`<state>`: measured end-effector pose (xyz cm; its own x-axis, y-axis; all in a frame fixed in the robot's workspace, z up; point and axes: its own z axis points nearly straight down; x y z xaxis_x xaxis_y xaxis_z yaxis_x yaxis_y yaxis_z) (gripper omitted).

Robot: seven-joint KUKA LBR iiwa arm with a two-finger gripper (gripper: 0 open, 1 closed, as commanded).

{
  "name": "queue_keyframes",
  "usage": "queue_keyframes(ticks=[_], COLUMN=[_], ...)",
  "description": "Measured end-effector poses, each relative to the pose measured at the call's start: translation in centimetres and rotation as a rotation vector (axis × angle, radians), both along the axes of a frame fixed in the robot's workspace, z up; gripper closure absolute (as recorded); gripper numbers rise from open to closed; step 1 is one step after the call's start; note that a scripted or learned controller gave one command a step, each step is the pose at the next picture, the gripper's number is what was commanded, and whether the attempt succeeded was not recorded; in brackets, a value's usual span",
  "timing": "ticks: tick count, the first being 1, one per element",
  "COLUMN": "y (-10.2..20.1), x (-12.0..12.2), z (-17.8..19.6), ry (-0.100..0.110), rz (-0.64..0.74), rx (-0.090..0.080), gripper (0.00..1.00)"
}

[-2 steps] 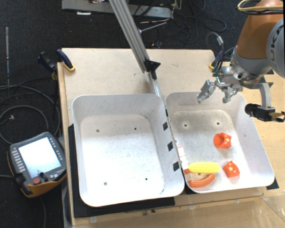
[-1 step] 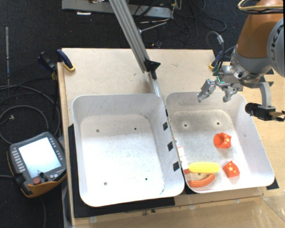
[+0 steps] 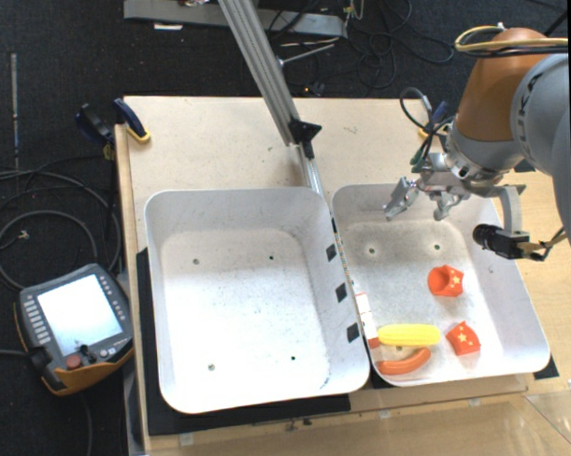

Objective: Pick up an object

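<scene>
Down at the near edge of the right bin sit a yellow piece on an orange sausage shape, with two red pieces nearby. Claw hovers over the far end, fingers spread, nothing gripped. Approach stage, I'd say: next, travel toward a piece and descend.

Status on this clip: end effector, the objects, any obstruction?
End effector open, holding nothing, above far end of right white bin. Orange cup-shaped toy, yellow corn cob, orange sausage-shaped piece, small red block lie near front. Nothing in the way.
</scene>
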<state>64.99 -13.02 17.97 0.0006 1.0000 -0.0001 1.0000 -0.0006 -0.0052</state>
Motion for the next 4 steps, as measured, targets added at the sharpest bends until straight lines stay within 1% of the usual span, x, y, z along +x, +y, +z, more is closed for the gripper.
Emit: queue_keyframes(ticks=[1,2,3,4], y=[-0.5,-0.4,-0.4,-1.1], x=[-0.7,-0.8,-0.6,0.3], z=[-4.7,-8.7,-7.4,-2.1], ry=[0.0,-0.001,-0.007,-0.011], rz=[-0.001,0.0,0.0,0.0], rx=[0.0,0.0,0.0,-0.001], gripper=[0.0,0.0,1.0,1.0])
